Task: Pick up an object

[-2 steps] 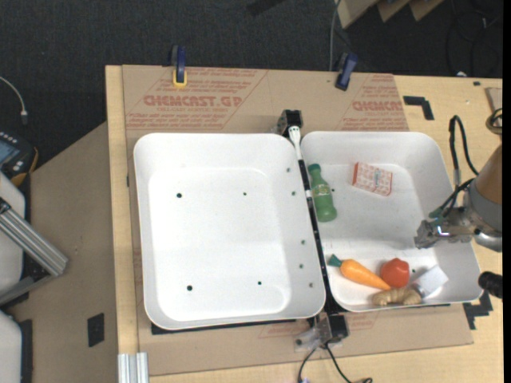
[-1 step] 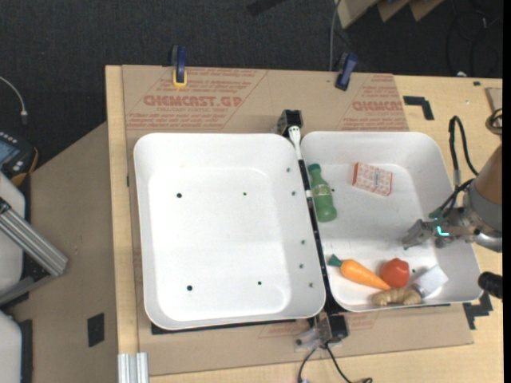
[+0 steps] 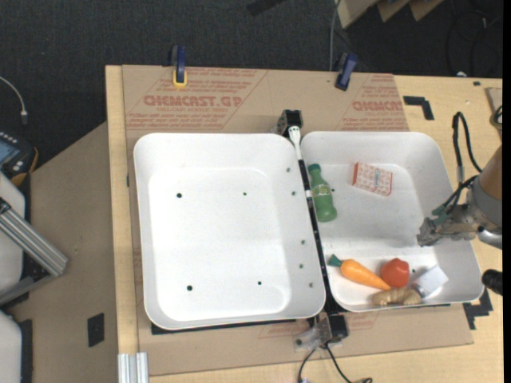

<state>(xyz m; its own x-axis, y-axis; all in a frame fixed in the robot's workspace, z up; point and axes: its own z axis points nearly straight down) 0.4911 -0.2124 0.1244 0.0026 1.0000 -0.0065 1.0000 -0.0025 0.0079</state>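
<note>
— What sits where on the bench point(image 3: 239, 94)?

— Two bins side by side, touching along their inner edges. The left bin point(image 3: 160, 214) has four small dots on its floor.

— And the right bin point(image 3: 415, 146)?

— A bottle point(image 3: 322, 195) lies along its left edge. A small packet point(image 3: 373, 179) lies near the back edge, right of the bottle. At the front edge, a carrot point(image 3: 361, 274) lies left of a tomato point(image 3: 394, 272), a ginger root point(image 3: 396, 296) in front of both, and a small block point(image 3: 431, 281) just right of the tomato.

— The gripper point(image 3: 435, 231)?

— By the right edge, behind the block.

2 bins point(image 3: 160, 214), 6 objects point(image 3: 323, 198)
</note>
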